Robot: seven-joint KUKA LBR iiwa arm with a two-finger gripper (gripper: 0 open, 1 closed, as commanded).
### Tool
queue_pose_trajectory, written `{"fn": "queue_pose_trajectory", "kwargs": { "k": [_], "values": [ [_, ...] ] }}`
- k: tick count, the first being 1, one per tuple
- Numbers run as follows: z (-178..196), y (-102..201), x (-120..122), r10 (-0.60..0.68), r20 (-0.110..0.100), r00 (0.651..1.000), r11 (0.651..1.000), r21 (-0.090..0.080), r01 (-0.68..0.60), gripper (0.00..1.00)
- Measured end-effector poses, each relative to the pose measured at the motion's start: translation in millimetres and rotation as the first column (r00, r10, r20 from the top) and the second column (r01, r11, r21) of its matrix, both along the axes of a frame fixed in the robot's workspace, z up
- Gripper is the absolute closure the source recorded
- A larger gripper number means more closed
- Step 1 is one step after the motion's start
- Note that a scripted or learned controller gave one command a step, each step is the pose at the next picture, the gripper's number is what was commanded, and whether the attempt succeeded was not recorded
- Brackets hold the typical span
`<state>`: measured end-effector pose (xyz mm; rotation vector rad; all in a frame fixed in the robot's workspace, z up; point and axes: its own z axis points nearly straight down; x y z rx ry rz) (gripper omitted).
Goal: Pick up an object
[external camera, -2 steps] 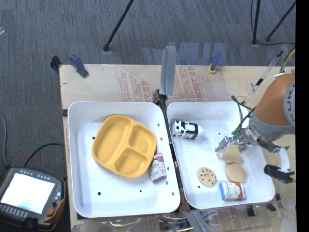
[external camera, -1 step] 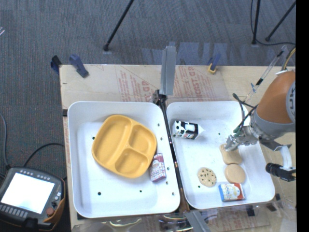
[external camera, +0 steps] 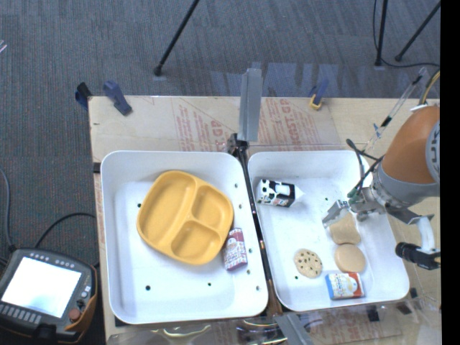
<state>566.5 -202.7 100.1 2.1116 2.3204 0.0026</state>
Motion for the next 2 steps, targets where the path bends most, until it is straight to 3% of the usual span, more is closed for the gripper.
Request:
{"fn": "queue_pose_trajectory", "kwargs": {
  "k": [1, 2],
  "values": [
    [-10, -9, -3, 0.555, -0.002, 0.832, 0.832, 0.0, -0.555, 0.0],
    [42, -9, 18, 0.259, -0.002, 0.966, 0.966, 0.0, -0.259, 0.0]
  ]
}}
